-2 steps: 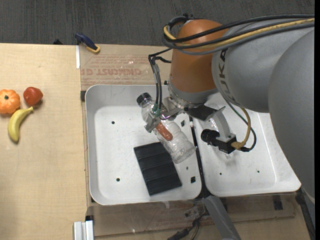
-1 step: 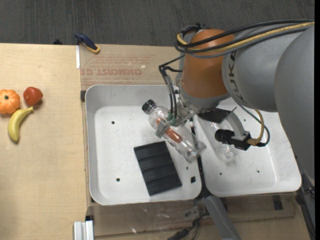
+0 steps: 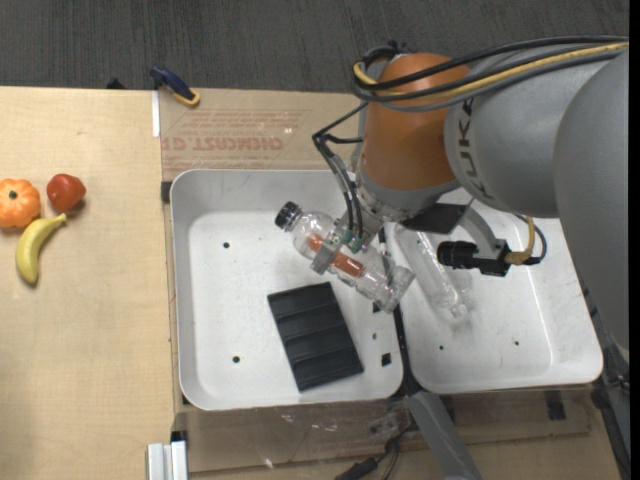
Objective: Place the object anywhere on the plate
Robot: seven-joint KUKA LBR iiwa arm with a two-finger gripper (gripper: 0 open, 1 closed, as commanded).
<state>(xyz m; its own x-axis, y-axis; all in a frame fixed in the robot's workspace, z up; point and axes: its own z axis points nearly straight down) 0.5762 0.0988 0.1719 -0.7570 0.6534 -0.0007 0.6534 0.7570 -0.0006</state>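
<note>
Grey arm [image 3: 520, 118] with an orange band is seen reaching in from the right; part of the "KUKA" lettering is read on its grey shell beside the band. Pale wooden bench top [image 3: 80, 348] is seen well left of the fingers. Left bin [image 3: 200, 298] lies under and left of the fingers, right bin [image 3: 540, 358] to their right. Brown cardboard sheet [image 3: 240, 138] lies beyond the left bin, far side of the fingers; reddish print is seen on it upside down, too faint to be read with confidence.

Black ridged plate [image 3: 313, 335] lies flat in the left bin, just below the fingers on the near side, not touched by them. Gripper [image 3: 338, 248] is placed over the left bin's right part, close to the wall between the bins. Clear bottle [image 3: 300, 223] is gripped across its middle between the fingers [image 3: 323, 259], at an orange label whose text is too small to be read. The bottle is tilted, black cap [image 3: 288, 214] up-left of the fingers, base down-right near the bin divider. The bottle is off the plate, just beside its upper edge.

A second clear plastic item [image 3: 435, 273] lies in the right bin, right of the fingers. Banana [image 3: 33, 248], orange fruit [image 3: 15, 204] and red fruit [image 3: 66, 191] are grouped far left. Blue and yellow clamp [image 3: 175, 85] is seen far up-left.
</note>
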